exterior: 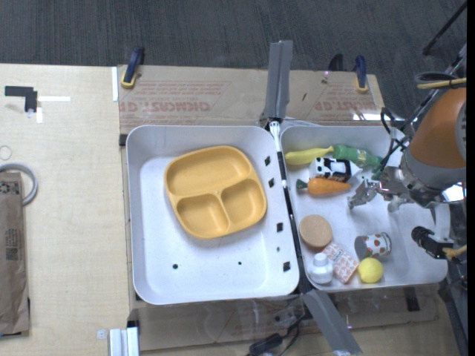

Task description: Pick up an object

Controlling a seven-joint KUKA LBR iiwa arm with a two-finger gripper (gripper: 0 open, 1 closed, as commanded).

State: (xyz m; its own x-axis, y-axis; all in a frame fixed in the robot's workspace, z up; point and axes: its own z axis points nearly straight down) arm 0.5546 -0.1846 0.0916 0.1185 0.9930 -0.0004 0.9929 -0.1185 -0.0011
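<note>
The right bin (401, 273) holds several small items: a yellow banana (306, 155), a green bottle (352, 154), a black-and-white cow toy (332, 168), an orange carrot (327, 186), a tan round disc (316, 231), a small white bottle (320, 266), a red-and-white packet (341, 262), a yellow lemon (370, 271) and a patterned cup (375, 244). My gripper (365, 194) hangs over the right bin's middle, just right of the carrot and cow toy. Its metal fingers (359, 199) point down-left, with nothing seen between them.
The left bin (148, 258) holds a yellow three-compartment plate (215, 191). A grey divider bar (278, 80) rises between the bins at the back. Cardboard with blue clamps (132, 65) lies behind. The arm's orange band (443, 128) sits at the right edge.
</note>
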